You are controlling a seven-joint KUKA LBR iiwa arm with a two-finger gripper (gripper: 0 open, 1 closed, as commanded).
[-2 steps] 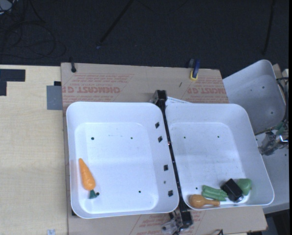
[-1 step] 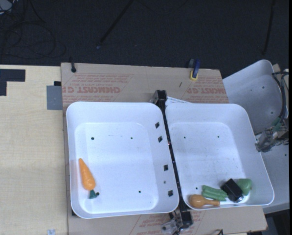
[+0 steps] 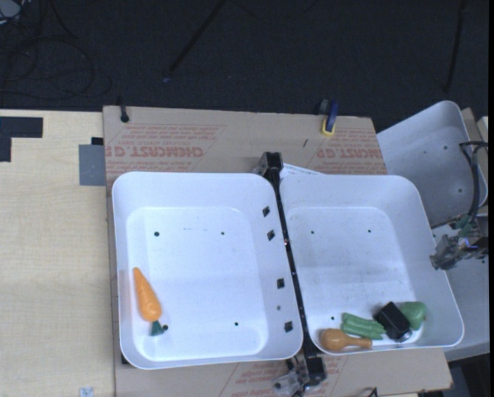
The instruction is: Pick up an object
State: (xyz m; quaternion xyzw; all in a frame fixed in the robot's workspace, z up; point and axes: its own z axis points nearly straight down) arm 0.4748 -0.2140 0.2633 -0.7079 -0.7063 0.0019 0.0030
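Note:
An orange toy carrot [image 3: 146, 294] lies near the left wall of the left bin [image 3: 193, 190], its green top pointing toward the front. In the front right corner of the right bin [image 3: 354, 190] several items are bunched together: a green pod-shaped piece [image 3: 361, 325], a black block [image 3: 393, 321], a green rounded piece [image 3: 414, 311] and a tan pear-shaped piece [image 3: 344, 340]. The arm's pale grey body [image 3: 429, 155] leans in from the right. A small metallic end that I take for my gripper [image 3: 451, 253] hangs just outside the right bin's right rim, well apart from all objects.
A black divider strip [image 3: 281, 255] with clips runs between the two bins. Both stand on a brown cardboard sheet [image 3: 230, 143] on a light wooden bench [image 3: 40, 263]. A blue and yellow clamp [image 3: 328, 117] sits on the cardboard's back edge. Cables hang beside the arm [image 3: 478, 180].

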